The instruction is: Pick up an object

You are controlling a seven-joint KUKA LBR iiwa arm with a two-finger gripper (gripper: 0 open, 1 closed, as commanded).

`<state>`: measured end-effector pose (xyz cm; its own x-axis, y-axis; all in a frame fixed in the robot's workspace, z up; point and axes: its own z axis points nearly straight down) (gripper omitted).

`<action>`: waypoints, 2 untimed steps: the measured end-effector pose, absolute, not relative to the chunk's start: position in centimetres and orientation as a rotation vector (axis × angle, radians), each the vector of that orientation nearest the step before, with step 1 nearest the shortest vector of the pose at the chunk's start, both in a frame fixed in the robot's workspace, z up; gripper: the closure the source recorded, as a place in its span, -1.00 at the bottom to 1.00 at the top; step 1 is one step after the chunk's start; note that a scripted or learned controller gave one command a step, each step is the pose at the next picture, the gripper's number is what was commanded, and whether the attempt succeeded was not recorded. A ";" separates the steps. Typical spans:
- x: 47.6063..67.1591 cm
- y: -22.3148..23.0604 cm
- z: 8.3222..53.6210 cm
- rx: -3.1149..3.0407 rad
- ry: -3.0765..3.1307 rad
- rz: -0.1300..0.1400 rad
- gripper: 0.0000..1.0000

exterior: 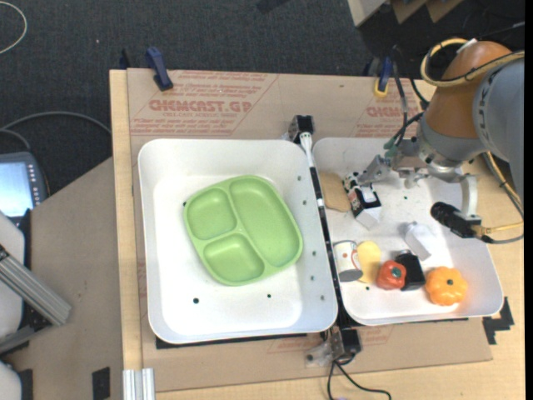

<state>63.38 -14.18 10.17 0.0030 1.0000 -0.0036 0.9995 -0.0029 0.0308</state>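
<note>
My gripper (361, 192) is low over the upper left part of the right bin (479, 302), reaching in from the right. Just left of it lies a flat tan piece (333, 192), close to the gripper tip; I cannot tell whether they touch. Along the front of this bin lie an orange pumpkin (445, 286), a red tomato-like piece (389, 275) with a small black thing (410, 271) against it, a yellow piece (367, 254) and a pale grey block (419, 241). Nothing is visibly held.
The left bin (162, 248) holds a green divided plate (241, 229). A black-edged divider (319, 211) runs between the two bins. The arm's grey and orange body (462, 98) hangs over the right bin's back right corner.
</note>
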 end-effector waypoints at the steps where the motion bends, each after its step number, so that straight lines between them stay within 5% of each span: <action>1: 66.2 -10.3 9.9 2.200 2.204 0.009 -1.00; 2: 65.5 -11.1 9.9 2.208 2.210 0.006 -1.00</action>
